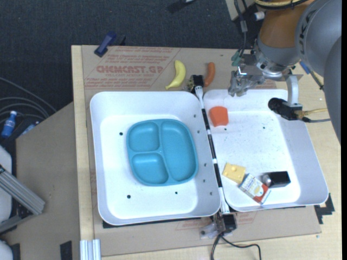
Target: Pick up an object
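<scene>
The right bin [293, 145] holds an orange-red block [218, 116] near its far left corner. A yellow wedge [234, 171], a small printed packet [253, 188] and a black block [279, 179] lie close together at its near side. My gripper [237, 89] hangs over the bin's far rim, to the right of and beyond the orange-red block, and is not touching any of these objects.
The left bin [108, 123] holds a blue divided plate [161, 151]. On the bench beyond the bins lie a yellow banana [177, 75] and an orange sausage-shaped piece [209, 73]. A blue object [104, 45] sits at the bench's far left corner.
</scene>
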Robot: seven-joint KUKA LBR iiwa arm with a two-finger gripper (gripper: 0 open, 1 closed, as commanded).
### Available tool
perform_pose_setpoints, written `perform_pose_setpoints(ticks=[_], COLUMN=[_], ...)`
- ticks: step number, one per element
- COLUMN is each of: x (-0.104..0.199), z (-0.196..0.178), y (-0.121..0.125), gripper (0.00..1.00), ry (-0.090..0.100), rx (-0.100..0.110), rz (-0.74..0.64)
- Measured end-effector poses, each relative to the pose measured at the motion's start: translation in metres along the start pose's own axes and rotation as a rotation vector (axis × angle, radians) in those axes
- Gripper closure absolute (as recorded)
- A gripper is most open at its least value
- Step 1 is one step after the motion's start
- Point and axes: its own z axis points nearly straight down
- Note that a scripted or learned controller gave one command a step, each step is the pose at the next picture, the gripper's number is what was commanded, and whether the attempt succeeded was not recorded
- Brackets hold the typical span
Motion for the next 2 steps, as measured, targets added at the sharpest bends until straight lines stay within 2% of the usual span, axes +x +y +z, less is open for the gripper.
perform_pose_setpoints(ticks=[1,2], x=[0.0,0.024], z=[-0.01,0.003], y=[0.001,-0.001], gripper=[1.0,1.0], ry=[-0.001,0.001], rx=[-0.002,0.004], rz=[0.0,0.001])
